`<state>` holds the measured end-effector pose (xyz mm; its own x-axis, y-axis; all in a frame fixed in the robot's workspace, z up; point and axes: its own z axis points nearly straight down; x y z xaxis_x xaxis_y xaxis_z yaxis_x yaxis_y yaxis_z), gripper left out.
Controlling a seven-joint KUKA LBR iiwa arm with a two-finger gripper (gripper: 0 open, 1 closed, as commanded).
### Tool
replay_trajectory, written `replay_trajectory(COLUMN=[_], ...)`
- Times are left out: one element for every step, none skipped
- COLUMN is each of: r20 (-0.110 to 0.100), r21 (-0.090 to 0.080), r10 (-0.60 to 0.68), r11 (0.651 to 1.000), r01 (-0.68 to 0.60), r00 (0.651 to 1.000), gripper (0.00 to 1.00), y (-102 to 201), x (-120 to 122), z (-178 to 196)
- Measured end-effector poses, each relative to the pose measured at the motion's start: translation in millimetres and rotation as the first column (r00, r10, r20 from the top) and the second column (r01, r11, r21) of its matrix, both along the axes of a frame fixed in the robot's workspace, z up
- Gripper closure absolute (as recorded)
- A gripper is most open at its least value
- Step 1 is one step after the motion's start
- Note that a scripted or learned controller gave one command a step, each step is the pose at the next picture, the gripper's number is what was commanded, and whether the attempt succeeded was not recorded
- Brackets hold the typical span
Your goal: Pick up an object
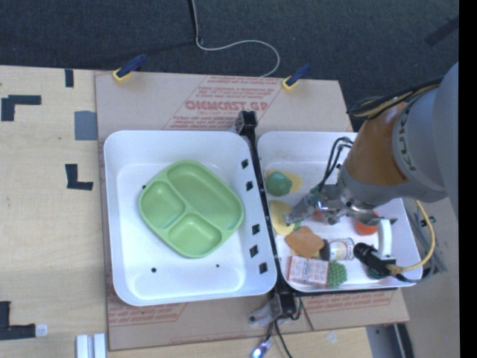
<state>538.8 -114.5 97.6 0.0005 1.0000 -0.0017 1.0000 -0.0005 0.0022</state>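
**Bench State: Clearances and Object Count**

**Edges and open room.** Two bins are set side by side on a cardboard sheet (216, 103), their inner walls touching. In the left bin (119, 200), bare floor is left on all sides of the plate, most of it along the front edge. In the right bin (298, 137), the rear strip is bare, while the middle and front are crowded up to the front wall and the shared wall. The arm (387, 155) is extended over the right bin's right side.

**Gripper.** The gripper (311, 209) is positioned low over the middle of the right bin, near the front yellow piece and the brown flat piece. Whether it is released, clamped, or grasping anything cannot be told.

**Count, left bin.** One green plate (191, 209) with three compartments.

**Count, right bin (candidate objects).**
- One green round item (278, 183), near the shared wall.
- Two yellow pieces: a rear yellow piece (294, 179) touching the round item, and a front yellow piece (280, 216) just ahead of it.
- One brown flat piece (303, 241).
- One small jar (341, 249), lying beside the brown piece.
- One pink-and-white packet (306, 271), at the front wall.
- One green knobbly item (337, 274), touching the packet.
- One orange piece (365, 228), to the right of the gripper.

**Count, fixtures.** Two blue-and-yellow clamps are fitted on the sheet's rear edge: a left clamp (130, 66) and a right clamp (296, 74).
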Motion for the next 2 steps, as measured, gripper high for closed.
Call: replay_trajectory(r20=[-0.005,0.001], r21=[0.002,0.001], r10=[0.001,0.001], r11=[1.0,1.0], r01=[-0.001,-0.001], r00=[1.0,1.0], gripper=[1.0,1.0], y=[1.2,-0.4], x=[-1.3,-5.3], z=[6.9,68.4])
